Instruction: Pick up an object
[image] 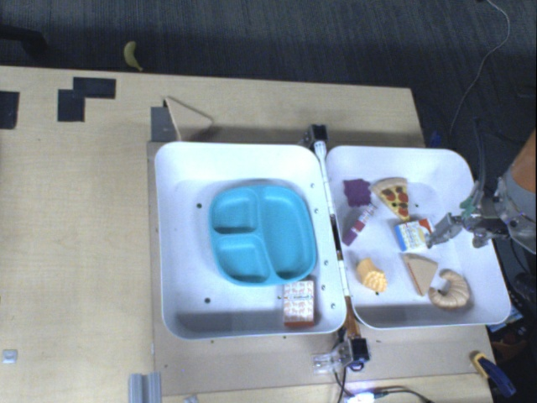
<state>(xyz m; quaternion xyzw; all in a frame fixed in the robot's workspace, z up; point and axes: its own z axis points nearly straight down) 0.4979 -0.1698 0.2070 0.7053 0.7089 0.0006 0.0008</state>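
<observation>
The croissant [448, 290] lay at the near corner of the right bin [487, 313], beside a tan wedge [419, 271]. Above them the gripper [458, 222] hovered with fingers spread open, holding nothing, just right of the blue-white carton [410, 236]. Farther back lay the pizza slice [393, 196].

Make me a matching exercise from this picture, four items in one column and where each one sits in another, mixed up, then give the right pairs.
Items:
1. blue divided tray
2. pizza slice toy
3. croissant toy
4. patterned box

Places:
A. right bin, near front right corner
B. left bin, front edge, beside the tray
C. middle of left bin
D. right bin, toward the back

Pairs: 1-C, 2-D, 3-A, 4-B
</observation>
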